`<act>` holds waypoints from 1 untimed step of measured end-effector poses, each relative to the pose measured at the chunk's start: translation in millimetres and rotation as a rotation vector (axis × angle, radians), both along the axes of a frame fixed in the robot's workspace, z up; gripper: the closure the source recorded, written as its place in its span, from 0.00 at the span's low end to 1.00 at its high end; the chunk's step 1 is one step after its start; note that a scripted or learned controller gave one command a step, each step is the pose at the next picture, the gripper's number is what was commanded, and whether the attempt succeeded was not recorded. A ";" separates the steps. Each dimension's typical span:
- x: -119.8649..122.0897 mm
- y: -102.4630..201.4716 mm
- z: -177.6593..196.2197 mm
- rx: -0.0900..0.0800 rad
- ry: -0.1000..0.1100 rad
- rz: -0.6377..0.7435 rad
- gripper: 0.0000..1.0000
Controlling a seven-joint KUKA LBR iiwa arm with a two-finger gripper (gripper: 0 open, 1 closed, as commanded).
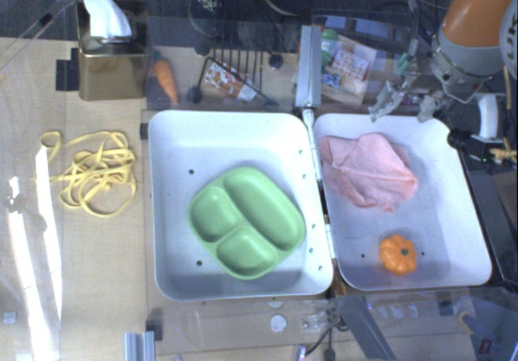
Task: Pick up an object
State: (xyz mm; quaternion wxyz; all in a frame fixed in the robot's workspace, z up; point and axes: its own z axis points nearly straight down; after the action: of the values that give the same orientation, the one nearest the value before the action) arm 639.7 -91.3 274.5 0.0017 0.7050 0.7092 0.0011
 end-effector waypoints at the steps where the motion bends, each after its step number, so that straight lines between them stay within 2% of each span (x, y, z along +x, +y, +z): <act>1: -38.1 -66.5 -4.5 -0.001 0.000 0.187 0.00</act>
State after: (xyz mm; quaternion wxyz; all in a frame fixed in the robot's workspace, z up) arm 601.6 -157.8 270.0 0.0020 0.6359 0.7718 0.0010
